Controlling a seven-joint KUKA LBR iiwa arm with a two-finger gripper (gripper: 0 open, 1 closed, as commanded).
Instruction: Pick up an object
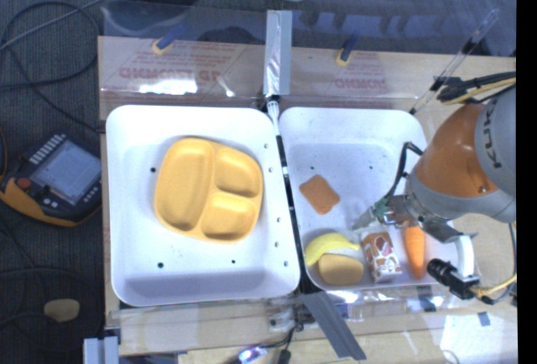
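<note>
The arm (470, 161) is reaching in over the right bin (352, 132), and its gripper (388, 210) is hanging low near that bin's front right corner, just above a crowded cluster of objects; whether it is open or closed cannot be told from this view. Directly beneath and beside it are lying a small brown-and-white packet (382, 256) and an orange carrot (414, 248), nearly touching each other, with a yellow rounded item (334, 258) pressing close on the packet's left. An orange flat piece (320, 194) is sitting apart near the bin's middle. The left bin (134, 270) is holding a yellow divided tray (210, 189). The likely trouble is the crowding: a descent here is risking a strike on two things together, a nudge of the carrot against the bin wall, or a pinch on a packet edge that slips free.
</note>
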